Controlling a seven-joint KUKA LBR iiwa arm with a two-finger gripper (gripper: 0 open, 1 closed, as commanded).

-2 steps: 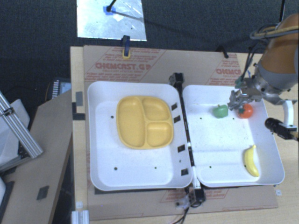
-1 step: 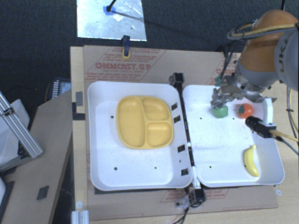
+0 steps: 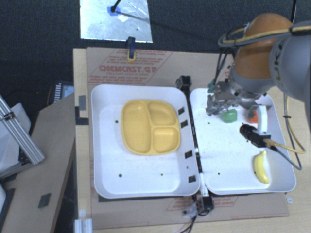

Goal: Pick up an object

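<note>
Pincer [image 3: 216,107] low in right bin [image 3: 228,178], beside green piece [image 3: 228,115] (grip state: cannot tell). Piece looks small, light, rigid, likely slick; pinch across its middle.

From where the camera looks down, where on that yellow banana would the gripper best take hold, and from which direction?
Probably across the middle of the banana, coming straight down from above. It lies flat in the right bin, near the right wall, running roughly top to bottom in the view, so the fingers would likely close across its narrow width, left and right. The wall close beside it leaves little room for the outer finger.
</note>
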